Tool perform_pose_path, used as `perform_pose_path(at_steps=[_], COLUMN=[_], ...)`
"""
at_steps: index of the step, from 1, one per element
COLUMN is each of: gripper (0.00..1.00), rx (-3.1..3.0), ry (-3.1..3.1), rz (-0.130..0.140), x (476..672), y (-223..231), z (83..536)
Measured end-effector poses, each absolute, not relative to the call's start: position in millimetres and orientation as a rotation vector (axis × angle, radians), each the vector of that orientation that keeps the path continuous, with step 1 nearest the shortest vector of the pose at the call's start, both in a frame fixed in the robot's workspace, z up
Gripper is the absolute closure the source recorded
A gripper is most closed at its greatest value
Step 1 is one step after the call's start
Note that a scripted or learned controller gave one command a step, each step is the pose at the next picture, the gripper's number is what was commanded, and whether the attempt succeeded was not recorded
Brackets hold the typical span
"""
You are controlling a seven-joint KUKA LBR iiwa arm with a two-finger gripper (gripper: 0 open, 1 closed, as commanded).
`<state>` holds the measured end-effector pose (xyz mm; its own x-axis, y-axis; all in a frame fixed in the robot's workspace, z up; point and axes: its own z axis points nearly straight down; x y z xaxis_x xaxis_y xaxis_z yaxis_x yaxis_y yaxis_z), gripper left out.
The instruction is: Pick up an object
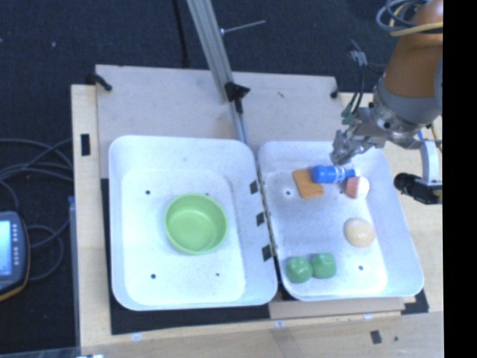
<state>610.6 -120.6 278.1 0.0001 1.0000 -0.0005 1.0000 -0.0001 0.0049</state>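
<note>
The right bin holds an orange flat block, a blue cylinder lying beside it, a small red and white piece, a cream ball and a green double-lobed piece. My gripper hangs over the back of this bin, just above and right of the blue cylinder. Nothing shows between its fingers.
In the left bin a green bowl stands near the middle. A slanted metal pole rises from the back, ending at the seam between the bins. A handheld pendant lies off the bench at far left.
</note>
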Motion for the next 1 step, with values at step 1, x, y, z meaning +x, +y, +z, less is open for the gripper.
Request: perform_pose_path(at_steps=[1], gripper=[1.0], rx=[2.218], ry=[2.224], rz=[0.001], x=[614.8], y=[-78.2], z=[274.6])
